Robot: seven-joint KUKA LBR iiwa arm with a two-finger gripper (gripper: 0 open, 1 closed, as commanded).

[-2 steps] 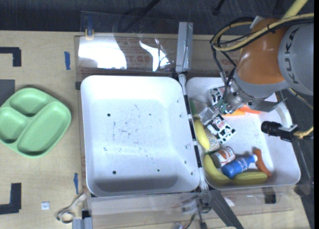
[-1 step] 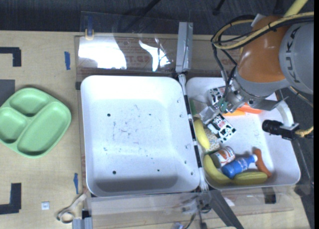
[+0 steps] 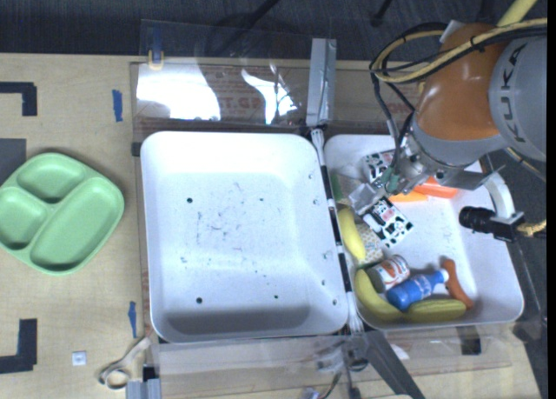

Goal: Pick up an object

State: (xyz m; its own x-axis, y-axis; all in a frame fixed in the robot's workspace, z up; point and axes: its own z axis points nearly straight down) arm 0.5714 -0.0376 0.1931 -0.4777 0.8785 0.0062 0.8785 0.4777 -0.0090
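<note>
Your end effector [image 3: 393, 182] hangs low in the right bin [image 3: 508, 302], over the checkered blocks [image 3: 387, 219] just above the banana [image 3: 351, 236]. I cannot tell its state. Crowding there risks a glancing miss or double pickup.

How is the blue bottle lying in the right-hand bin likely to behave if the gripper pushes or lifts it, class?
The blue bottle lies on its side, so a push would probably roll it. It looks like smooth, rounded plastic, so the fingers may slip off. It rests against a yellow banana-shaped toy and a small can, which would likely shift with it.
</note>
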